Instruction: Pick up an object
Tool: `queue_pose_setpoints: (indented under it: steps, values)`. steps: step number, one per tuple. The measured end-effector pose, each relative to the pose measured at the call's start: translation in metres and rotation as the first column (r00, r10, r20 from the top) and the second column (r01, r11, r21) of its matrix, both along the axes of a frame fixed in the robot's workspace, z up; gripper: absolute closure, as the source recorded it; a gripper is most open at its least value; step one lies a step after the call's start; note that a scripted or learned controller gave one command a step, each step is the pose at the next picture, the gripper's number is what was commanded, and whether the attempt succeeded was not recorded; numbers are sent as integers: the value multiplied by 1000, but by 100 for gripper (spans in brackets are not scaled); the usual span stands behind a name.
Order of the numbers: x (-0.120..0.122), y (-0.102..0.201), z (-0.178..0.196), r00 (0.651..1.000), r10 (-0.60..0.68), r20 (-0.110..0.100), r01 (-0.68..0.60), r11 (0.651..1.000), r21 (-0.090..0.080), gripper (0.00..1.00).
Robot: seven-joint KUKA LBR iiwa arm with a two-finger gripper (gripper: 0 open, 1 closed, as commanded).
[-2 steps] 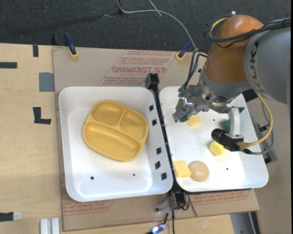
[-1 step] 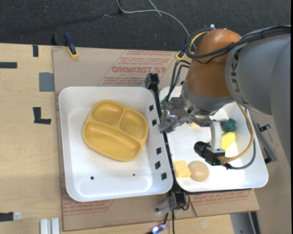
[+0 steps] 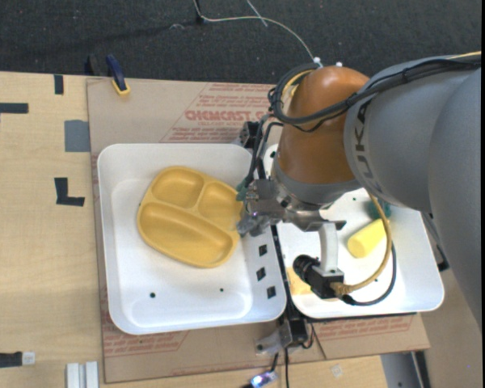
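A yellow divided plate (image 3: 188, 215) lies tilted in the left white bin (image 3: 129, 297), its right rim near the bin's right wall. My gripper (image 3: 249, 210) hangs at that right rim, under the arm's orange band (image 3: 319, 124); the wrist hides most of it. A yellow block (image 3: 366, 238) lies in the right white bin (image 3: 412, 293), partly behind the arm and its cables.
The large grey arm (image 3: 420, 136) covers much of the right bin. A black fitting with a yellow hose (image 3: 323, 280) hangs over that bin's front. Both bins rest on a cardboard sheet (image 3: 202, 111) on the wooden bench.
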State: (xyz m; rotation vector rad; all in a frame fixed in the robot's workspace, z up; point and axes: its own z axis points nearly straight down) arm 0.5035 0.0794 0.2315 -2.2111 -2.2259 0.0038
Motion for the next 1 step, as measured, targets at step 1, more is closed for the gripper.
queue_pose_setpoints:
  steps: [1]
  values:
    - [1,-3,0,1000,-4,2,4,1000,-1,0]
